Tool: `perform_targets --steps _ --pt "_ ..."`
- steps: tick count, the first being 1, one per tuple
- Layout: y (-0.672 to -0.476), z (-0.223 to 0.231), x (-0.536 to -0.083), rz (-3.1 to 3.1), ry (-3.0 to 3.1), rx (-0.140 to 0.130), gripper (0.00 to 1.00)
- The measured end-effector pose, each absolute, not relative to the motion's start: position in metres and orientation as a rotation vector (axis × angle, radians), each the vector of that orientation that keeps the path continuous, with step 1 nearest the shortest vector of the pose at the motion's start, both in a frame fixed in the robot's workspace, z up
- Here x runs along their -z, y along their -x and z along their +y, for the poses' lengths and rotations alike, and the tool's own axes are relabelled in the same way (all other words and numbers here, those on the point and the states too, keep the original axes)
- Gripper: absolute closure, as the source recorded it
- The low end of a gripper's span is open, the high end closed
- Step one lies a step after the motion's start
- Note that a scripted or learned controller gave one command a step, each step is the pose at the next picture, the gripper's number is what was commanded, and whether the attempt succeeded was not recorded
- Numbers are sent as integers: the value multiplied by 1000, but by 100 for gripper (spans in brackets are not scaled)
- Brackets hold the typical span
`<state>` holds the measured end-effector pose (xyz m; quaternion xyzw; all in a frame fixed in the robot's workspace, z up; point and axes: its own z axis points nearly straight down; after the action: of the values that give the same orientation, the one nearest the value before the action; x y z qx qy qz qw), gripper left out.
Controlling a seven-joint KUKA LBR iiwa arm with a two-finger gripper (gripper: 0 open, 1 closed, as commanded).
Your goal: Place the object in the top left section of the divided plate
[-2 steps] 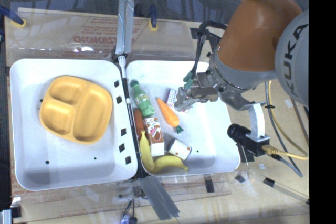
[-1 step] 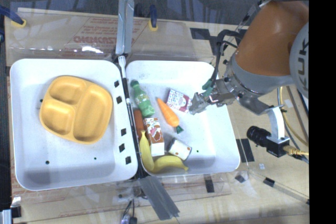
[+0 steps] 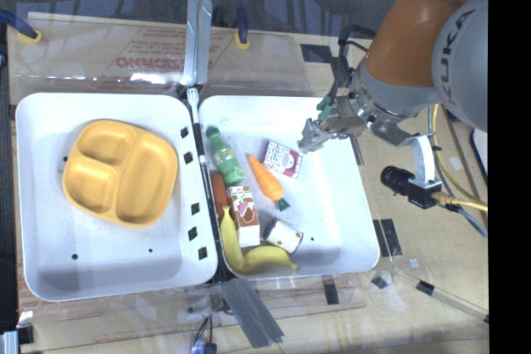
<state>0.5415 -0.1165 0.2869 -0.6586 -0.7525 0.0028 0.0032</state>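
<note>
A yellow divided plate (image 3: 120,172) lies in the left bin (image 3: 50,253), with nothing in its sections. The right bin (image 3: 348,228) holds a pink-and-white carton (image 3: 281,158), an orange carrot (image 3: 266,178), a green bottle (image 3: 224,155), a small brown-and-white juice box (image 3: 243,207), a banana (image 3: 245,251), a reddish sausage (image 3: 219,191) and a small white-and-dark box (image 3: 284,236). My gripper (image 3: 310,138) hangs over the right bin, just right of and above the pink carton. Nothing shows between its fingers.
A metal divider strip (image 3: 197,37) runs up from between the two bins. Blue and yellow clamps (image 3: 241,37) sit at the bench's back edge. The bin walls rise around both trays. A grey bracket (image 3: 249,311) lies at the front.
</note>
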Motion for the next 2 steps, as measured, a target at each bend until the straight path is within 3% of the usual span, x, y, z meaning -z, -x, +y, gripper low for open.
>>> perform_targets --steps 1,2 --pt "-481 -119 -387 -2486 1915 -4 100" --pt "-483 -117 -395 -2490 1901 -10 100"
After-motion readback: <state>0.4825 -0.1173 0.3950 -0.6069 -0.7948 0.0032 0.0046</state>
